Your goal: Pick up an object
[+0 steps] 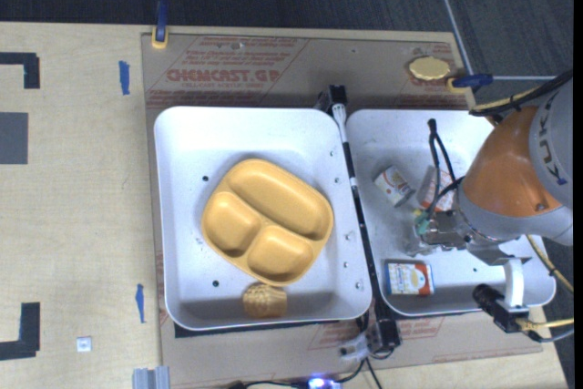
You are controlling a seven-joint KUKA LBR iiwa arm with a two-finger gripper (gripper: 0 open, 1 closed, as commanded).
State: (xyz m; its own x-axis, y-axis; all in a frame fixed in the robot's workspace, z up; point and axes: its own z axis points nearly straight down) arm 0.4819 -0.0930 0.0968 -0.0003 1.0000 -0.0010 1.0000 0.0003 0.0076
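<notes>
From here I can't tell what the gripper (435,228) is doing, low in the right bin (401,130), so I'd centre it squarely over the small carton (409,277) close by.

The arm (533,168) was a thick, rounded body, grey on its upper part with a broad orange band (506,173) below it, smooth and slightly glossy. Dark lettering ran along the grey shell near the right edge, too cropped to read. Black cables (437,155) looped out from the wrist, and a small cluster of green, white and red wiring sat beside a grey metal bracket (448,237). A white fitting (515,282) and a black block (495,305) hung at its lower end.
</notes>
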